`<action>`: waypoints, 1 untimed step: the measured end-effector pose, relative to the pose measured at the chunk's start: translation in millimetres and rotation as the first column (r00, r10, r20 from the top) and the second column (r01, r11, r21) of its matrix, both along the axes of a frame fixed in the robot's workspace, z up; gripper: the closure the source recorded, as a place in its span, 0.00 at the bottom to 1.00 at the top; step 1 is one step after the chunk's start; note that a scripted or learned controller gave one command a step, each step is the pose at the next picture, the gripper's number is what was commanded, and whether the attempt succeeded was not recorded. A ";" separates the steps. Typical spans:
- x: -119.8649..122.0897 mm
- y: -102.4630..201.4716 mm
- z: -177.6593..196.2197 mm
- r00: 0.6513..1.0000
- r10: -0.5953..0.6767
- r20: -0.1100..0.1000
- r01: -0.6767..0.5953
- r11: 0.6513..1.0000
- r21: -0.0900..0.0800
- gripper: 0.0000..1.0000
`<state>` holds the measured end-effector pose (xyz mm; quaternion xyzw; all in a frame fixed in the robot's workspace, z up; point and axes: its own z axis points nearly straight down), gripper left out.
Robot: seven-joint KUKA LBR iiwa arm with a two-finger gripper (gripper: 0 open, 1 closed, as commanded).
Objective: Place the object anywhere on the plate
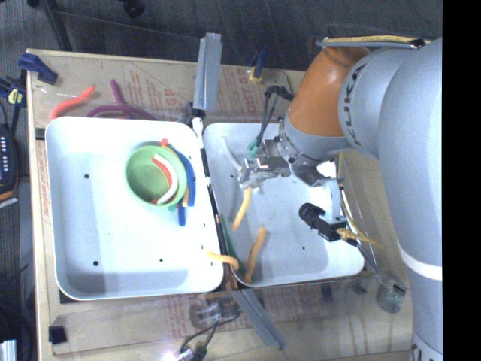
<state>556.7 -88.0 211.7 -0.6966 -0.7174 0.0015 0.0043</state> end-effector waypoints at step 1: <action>0.0 -0.1 0.1 1.000 0.000 0.000 0.000 1.000 0.000 0.00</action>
